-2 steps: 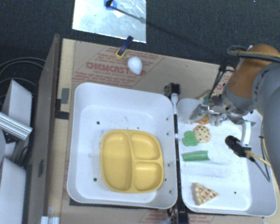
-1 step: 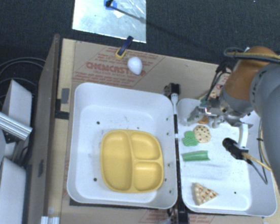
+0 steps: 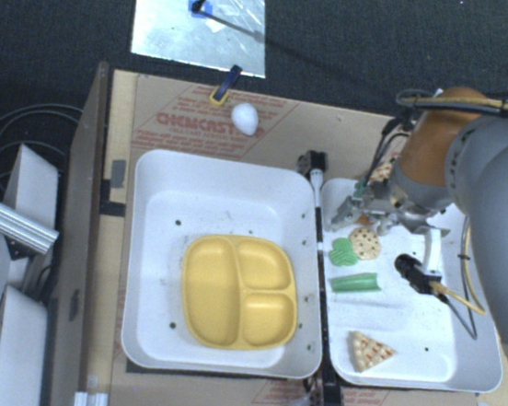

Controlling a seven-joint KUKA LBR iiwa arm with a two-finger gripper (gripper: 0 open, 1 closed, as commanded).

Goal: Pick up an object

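1. Round cracker (image 3: pixel 366 243), the likeliest pick, lies in the upper left part of the right bin (image 3: pixel 479 362), just below the hand (image 3: pixel 364 216). Whether the hand is released or clenched I cannot tell, since the wrist covers it; nothing can be seen grasped in it.
2. Risk: a small green leafy piece (image 3: pixel 343 252) touches the cracker's left edge. A descent slightly off centre could catch both, or nudge the cracker aside.
3. Risk: the cracker is flat and lies low on the bin floor, so a closing hand may well slide over it and come up with nothing.
4. Risk: the bin's left wall is near, so a reach drifting that way might strike the rim.
5. Right bin also holds a green bean pod (image 3: pixel 355 282) just beneath the leafy piece, and a pale pizza-like wedge (image 3: pixel 370 351) well apart, near the front wall.
6. Left bin (image 3: pixel 150 230) holds one yellow divided plate (image 3: pixel 241 290), its three compartments bare.
7. Outside both bins, a white egg-shaped thing (image 3: pixel 245 117) rests on the surface (image 3: pixel 169 107).
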